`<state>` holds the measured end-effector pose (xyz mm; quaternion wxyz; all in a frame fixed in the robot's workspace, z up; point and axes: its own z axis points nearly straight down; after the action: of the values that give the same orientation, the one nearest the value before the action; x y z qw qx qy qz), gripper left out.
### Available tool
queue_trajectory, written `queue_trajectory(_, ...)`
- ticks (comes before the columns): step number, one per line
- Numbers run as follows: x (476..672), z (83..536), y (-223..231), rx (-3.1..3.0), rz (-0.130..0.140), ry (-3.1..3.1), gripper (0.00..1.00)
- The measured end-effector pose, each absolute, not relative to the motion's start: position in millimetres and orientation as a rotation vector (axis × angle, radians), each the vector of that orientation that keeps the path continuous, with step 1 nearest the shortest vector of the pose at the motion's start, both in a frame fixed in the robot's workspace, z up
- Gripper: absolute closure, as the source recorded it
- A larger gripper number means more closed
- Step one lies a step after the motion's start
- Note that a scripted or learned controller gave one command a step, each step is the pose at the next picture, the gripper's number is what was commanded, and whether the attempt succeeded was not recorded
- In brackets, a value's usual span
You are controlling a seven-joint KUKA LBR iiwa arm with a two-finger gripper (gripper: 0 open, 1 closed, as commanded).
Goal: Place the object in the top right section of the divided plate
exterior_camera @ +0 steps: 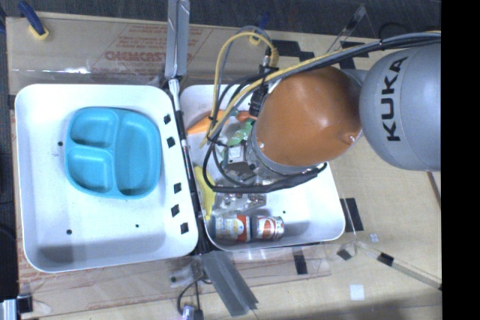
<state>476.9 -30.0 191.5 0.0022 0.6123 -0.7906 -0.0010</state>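
Note:
A light blue divided plate (114, 150) lies in the left white bin (45, 228), with nothing in its sections. My arm's orange band (304, 116) hangs over the right bin (330, 213) and hides most of what is in it. The gripper (238, 200) points down into that bin, just above a small can (249, 228) with a red and white label lying on its side near the front wall. An orange object (198, 124) and a green one (240, 135) peek out by the arm's left side.
A yellow item (201, 187) lies along the right bin's left wall. Cables (229, 71) loop from the wrist over the back of the right bin. A grey metal divider bar (177, 34) stands between the bins at the back.

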Motion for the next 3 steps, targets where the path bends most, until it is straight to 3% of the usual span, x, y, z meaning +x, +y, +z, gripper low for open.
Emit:
queue_trajectory(1,549.1,191,12,2.037,-0.001,-2.393,1.0)
queue_trajectory(2,579.1,210,71,2.128,0.0,-2.313,1.0)
queue_trajectory(3,475.8,191,93,1.991,-0.002,-2.429,1.0)
